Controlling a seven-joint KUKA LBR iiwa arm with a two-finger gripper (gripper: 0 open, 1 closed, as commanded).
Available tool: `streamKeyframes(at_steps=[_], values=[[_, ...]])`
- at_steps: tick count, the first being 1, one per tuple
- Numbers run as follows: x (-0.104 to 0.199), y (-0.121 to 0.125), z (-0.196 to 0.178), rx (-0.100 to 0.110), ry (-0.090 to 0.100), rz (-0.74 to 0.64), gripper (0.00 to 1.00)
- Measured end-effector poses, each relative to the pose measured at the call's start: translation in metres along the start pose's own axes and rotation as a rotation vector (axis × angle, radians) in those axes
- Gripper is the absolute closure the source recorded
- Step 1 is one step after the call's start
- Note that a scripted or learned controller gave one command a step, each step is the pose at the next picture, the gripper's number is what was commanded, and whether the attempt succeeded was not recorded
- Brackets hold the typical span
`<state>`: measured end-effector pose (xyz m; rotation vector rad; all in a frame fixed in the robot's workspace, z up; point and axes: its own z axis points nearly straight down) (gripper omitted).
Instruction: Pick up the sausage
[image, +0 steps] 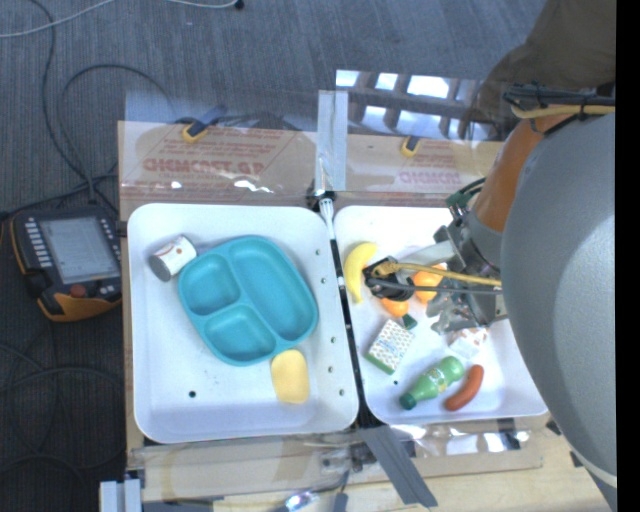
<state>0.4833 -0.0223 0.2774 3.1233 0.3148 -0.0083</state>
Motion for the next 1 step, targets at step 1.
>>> streamKeyframes(at_steps=[1], values=[[0.003, -0.0174, 0.095, 0.002, -0.002, -0.097, 1.0]])
